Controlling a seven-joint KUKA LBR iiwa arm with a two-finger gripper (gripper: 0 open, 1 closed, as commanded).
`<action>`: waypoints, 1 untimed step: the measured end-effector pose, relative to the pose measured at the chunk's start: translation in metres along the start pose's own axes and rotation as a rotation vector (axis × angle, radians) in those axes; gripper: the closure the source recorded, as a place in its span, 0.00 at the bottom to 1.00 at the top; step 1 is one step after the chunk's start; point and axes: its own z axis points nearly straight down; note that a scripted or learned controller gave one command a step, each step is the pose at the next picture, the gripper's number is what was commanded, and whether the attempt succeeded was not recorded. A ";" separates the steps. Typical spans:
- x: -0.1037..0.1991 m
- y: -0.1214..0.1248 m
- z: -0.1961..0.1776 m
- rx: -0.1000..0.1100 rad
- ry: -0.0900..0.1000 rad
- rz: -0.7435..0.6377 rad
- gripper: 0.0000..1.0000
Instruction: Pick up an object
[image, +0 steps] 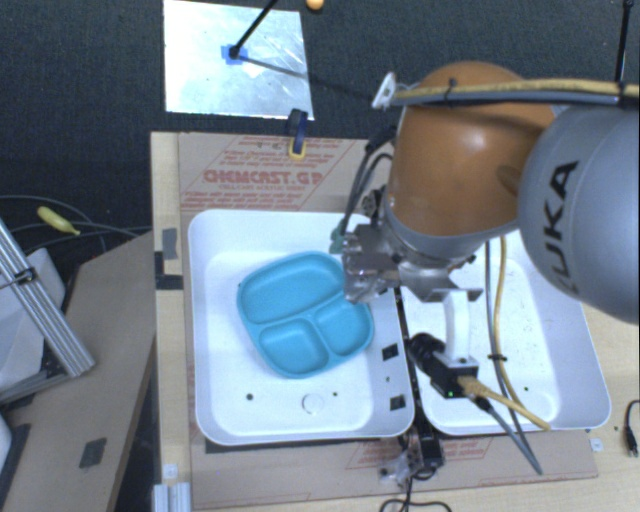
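Blue divided tray (303, 315), frame centre, in left bin (215, 400): looks light, stiff, slick plastic. You take thin right rim. Gripper (362, 285) over that edge; grip state — cannot tell.

Arm (520, 200) reaching in from right, wrist bent down, jaws' spread indiscernible.

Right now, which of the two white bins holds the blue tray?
The left bin holds the blue divided tray. The right bin has none; the gripper is at the tray's right edge.
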 end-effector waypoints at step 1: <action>0.000 0.000 0.000 0.000 0.000 0.001 0.00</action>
